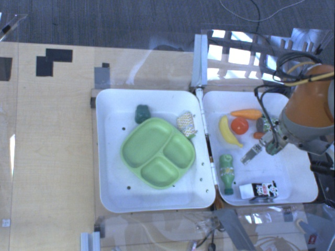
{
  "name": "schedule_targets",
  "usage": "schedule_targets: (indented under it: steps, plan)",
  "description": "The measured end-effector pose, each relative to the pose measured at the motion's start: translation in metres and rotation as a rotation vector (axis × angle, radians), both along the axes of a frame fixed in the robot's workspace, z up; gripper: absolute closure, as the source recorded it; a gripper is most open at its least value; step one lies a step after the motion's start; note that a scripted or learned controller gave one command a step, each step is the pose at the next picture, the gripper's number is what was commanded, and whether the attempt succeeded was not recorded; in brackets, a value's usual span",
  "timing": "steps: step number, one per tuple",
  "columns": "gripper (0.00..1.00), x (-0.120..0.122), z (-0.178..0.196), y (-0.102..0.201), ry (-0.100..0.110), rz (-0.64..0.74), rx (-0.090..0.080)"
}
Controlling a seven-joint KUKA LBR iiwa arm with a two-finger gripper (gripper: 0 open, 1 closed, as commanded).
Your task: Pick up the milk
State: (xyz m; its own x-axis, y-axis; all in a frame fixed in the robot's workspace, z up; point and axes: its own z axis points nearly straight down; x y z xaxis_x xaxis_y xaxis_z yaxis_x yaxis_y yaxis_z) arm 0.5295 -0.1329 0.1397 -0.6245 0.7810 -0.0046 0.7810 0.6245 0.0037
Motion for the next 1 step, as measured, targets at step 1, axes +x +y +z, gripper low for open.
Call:
schedule_targets:
  steps: [1]
  plan:
    - [0.0, -0.0352, -0.0484, -0.0246, -0.016, 0.343, -0.007]
